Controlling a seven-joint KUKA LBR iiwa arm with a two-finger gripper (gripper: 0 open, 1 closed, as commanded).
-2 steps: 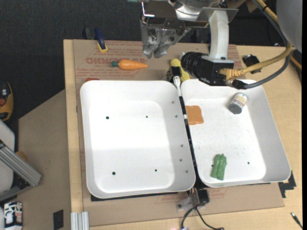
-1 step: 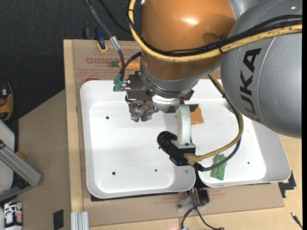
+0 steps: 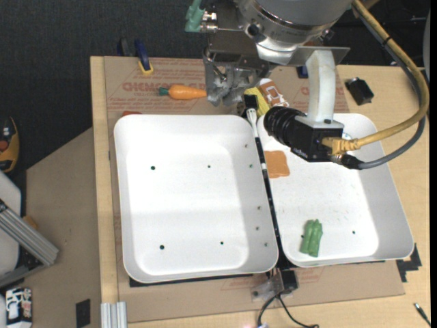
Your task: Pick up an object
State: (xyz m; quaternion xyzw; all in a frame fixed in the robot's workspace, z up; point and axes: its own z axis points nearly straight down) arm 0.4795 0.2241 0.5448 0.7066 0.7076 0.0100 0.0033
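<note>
from above, the gripper [image 3: 229, 87] hangs past the far edge of the bins, its state impossible to tell, beside a carrot [image 3: 184, 92], while an orange piece [image 3: 276, 163] and green object [image 3: 312, 238] lie in the right bin [image 3: 369, 203].

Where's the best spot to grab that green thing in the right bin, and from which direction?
Grip the green object across its narrow middle, coming straight down. It lies flat and elongated on the right bin floor, open space on both long sides, so the tool probably fits astride it.
</note>
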